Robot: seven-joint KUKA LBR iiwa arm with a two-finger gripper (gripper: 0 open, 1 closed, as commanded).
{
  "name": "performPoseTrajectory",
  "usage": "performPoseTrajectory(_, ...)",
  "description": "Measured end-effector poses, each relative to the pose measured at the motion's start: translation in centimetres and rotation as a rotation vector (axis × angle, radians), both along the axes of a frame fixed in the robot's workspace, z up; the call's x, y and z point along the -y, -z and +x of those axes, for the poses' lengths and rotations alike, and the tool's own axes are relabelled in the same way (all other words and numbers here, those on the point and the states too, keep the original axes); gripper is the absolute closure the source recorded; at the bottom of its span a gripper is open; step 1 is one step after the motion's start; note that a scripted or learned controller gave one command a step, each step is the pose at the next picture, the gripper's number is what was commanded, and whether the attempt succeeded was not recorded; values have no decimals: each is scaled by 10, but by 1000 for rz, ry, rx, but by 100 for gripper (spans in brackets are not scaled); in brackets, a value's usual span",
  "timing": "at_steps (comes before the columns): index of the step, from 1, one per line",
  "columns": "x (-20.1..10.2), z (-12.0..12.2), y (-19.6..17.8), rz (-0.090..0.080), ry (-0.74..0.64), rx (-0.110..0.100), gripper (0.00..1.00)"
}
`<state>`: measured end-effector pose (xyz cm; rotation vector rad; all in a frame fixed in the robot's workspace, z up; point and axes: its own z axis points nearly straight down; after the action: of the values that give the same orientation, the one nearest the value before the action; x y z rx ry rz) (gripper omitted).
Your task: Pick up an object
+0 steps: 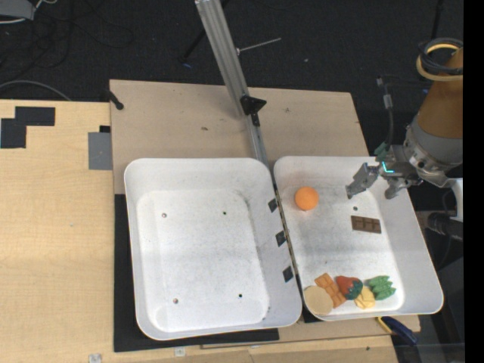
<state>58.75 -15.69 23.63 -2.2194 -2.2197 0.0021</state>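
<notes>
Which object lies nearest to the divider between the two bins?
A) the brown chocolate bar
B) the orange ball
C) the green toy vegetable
B: the orange ball lies in the right bin just beside the divider; the chocolate bar and green toy vegetable lie farther right.

Hidden and unclear from my seat

I couldn't separate the small toy pile (354,290) into distinct items; the arm (442,119) was cut off at the right edge.

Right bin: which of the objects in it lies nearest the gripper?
The brown chocolate bar, flat by the right bin's far side, just below the gripper. The orange ball sits farther left; the toy-food cluster lies at the near edge.
</notes>
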Motion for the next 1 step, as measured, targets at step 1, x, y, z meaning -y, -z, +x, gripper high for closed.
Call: performPoseTrajectory(1,5,2,46,0,1,-4,0)
